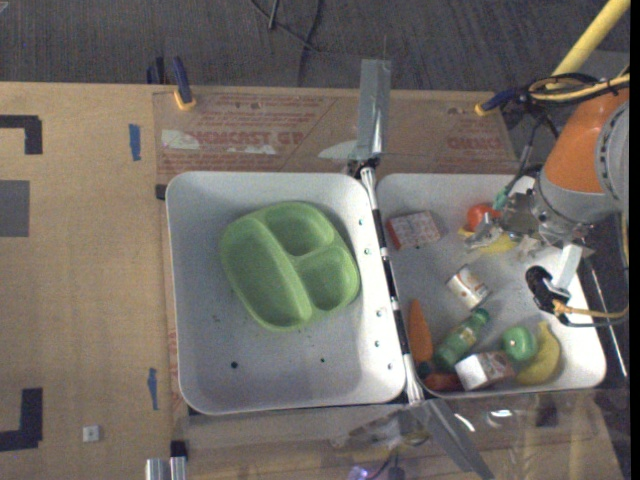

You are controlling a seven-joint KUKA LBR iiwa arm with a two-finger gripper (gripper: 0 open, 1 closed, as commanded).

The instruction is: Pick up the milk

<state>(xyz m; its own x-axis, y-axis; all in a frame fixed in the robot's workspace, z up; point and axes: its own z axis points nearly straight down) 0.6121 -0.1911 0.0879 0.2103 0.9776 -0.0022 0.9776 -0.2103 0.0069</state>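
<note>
Right bin (590, 368): two milk cartons (467, 287) | one carrot (420, 330) | gripper (500, 218) closure unclear

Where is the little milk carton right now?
The small white milk carton with a red end lies at the near edge of the right white bin, between the green glass bottle and the yellow banana, just below the green apple.

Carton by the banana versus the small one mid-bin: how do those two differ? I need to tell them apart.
The carton by the banana lies at the right bin's front edge, crowded between the green bottle, green apple and banana. The small carton lies mid-bin with bare floor around it. The front one looks larger, with a red end; the small one shows tan-orange markings. Both are mostly white and lie tipped over.
</note>
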